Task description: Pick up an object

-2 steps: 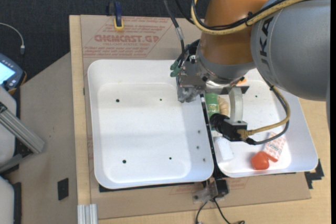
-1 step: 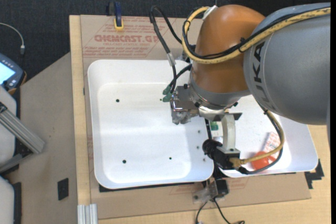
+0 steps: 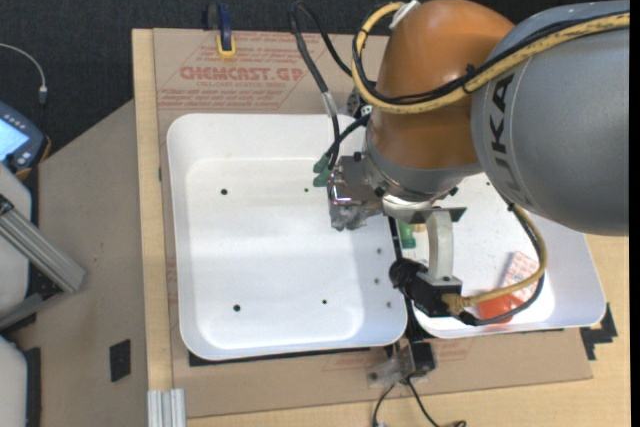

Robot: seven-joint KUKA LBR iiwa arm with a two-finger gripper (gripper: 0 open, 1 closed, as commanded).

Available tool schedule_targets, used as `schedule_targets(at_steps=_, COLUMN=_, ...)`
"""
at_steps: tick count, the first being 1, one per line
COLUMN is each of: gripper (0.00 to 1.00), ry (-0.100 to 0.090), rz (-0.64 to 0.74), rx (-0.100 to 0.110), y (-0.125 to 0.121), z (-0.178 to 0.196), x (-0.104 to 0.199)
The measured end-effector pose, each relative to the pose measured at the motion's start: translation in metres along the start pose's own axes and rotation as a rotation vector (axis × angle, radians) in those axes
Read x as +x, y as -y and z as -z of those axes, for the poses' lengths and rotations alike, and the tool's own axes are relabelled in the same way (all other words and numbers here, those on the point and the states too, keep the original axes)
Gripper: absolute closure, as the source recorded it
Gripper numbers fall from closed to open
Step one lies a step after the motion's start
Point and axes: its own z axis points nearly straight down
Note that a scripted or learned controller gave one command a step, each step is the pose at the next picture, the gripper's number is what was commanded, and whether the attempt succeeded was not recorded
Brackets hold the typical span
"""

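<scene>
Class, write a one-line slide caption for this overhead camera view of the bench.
KUKA arm reaching from the right over the divide between two white bins, left bin and right bin, an orange object lying in the right one.

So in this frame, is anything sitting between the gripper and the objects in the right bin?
Nothing separate shows. The arm's own orange wrist covers most of the right bin; beneath it lie a red object, a green one and a patterned piece.
</scene>
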Motion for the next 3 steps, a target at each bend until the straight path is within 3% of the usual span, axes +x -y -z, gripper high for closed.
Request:
schedule_targets(at_steps=1, gripper=1.0, ry=-0.002, rz=0.007, rx=-0.004, y=0.0, z=0.029, x=0.064)
schedule_targets(at_steps=2, gripper=1.0, ry=0.004, rz=0.002, rx=0.008, y=-0.05, z=-0.063, x=0.093)
schedule_targets(at_steps=3, gripper=0.0, ry=0.001, rz=0.0, rx=0.001, y=-0.05, z=-0.057, x=0.092)
